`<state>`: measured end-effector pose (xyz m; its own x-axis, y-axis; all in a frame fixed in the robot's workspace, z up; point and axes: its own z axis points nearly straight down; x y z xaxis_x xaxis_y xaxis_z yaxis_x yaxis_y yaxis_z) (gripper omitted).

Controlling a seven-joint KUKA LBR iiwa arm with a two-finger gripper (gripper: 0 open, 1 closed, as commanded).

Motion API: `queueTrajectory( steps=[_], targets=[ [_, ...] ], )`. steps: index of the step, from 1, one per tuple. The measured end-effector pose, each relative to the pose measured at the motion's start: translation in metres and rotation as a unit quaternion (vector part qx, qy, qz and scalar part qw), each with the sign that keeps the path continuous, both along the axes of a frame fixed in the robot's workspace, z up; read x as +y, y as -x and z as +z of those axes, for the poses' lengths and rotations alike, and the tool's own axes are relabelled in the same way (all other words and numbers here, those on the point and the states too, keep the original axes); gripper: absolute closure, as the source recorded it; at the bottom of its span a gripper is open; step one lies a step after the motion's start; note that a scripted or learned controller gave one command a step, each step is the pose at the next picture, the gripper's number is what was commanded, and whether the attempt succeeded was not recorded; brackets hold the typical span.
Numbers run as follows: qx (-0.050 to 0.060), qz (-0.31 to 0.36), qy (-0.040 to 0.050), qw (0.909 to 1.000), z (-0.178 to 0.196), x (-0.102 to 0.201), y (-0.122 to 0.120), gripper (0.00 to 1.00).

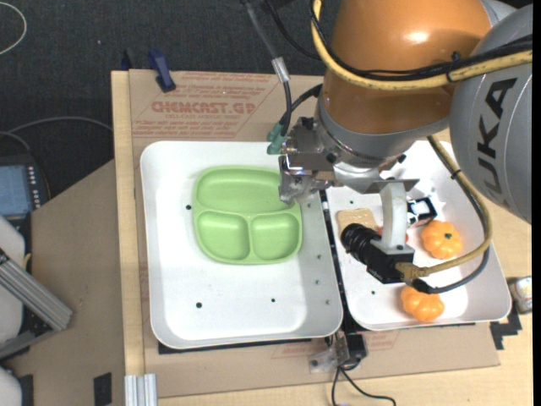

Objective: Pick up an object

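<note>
1. We see the gripper hanging low where the two white bins meet. We cannot tell if it is squeezing or let go.
2. The green plate lies right beside it, in the left bin.
3. On its other side, in the right bin, a tan slice lies near.
4. One orange pumpkin and a second pumpkin sit farther off.

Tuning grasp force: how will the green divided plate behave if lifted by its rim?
The green divided plate looks like rigid moulded plastic, so probably stiff and light. Wide and shallow, it would likely tilt from a rim grasp. Lying flat in the left bin, it should slide, not roll.
</note>
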<state>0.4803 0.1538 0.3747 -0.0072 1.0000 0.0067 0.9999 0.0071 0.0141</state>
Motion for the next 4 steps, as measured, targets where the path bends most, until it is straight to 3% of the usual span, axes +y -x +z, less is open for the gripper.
queueTrajectory(
  steps=[1,2,3,4],
  targets=[
    [0.006,0.0,0.002,1.0,0.004,0.056,0.002,1.0],
    [0.009,-0.007,0.0043,0.9999,-0.014,0.0,0.001,1.0],
    [0.004,0.0,0.0013,1.0,0.031,0.065,0.001,1.0],
    [0.01,-0.007,0.0048,0.9999,-0.009,0.007,0.001,1.0]
  ],
)
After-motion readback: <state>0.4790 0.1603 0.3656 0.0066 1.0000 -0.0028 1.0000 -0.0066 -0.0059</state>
